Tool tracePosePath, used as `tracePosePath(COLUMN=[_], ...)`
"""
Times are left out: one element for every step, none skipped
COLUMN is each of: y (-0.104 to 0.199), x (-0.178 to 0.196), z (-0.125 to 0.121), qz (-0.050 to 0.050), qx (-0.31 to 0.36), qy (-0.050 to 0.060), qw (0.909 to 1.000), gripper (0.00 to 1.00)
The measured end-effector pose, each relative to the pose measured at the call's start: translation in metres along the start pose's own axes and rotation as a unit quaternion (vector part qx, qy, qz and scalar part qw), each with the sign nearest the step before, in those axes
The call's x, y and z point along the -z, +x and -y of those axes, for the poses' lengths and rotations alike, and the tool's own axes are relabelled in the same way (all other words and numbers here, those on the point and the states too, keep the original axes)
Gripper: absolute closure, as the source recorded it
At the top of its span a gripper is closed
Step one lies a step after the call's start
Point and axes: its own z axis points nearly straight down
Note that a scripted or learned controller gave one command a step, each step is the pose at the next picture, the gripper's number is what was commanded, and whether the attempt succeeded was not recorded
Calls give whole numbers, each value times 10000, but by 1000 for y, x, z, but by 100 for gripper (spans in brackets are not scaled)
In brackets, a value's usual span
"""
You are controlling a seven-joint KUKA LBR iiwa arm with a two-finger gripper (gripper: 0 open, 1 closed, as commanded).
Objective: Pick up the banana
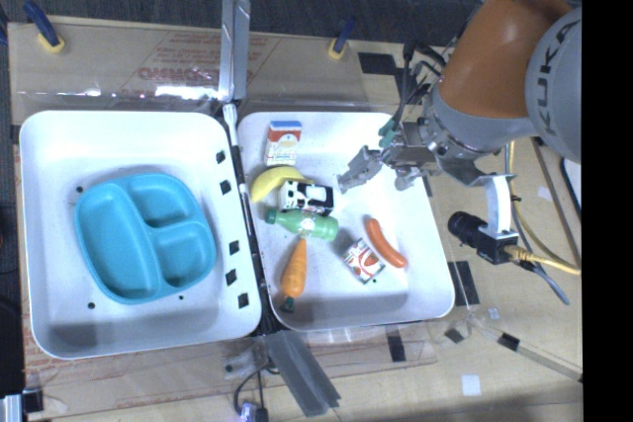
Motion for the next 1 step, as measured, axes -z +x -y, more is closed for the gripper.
tracePosePath(y=[69], x=[-96], z=[-3], qz=[2], qx=[110], qy=[4], qw=[9999], gripper=[0])
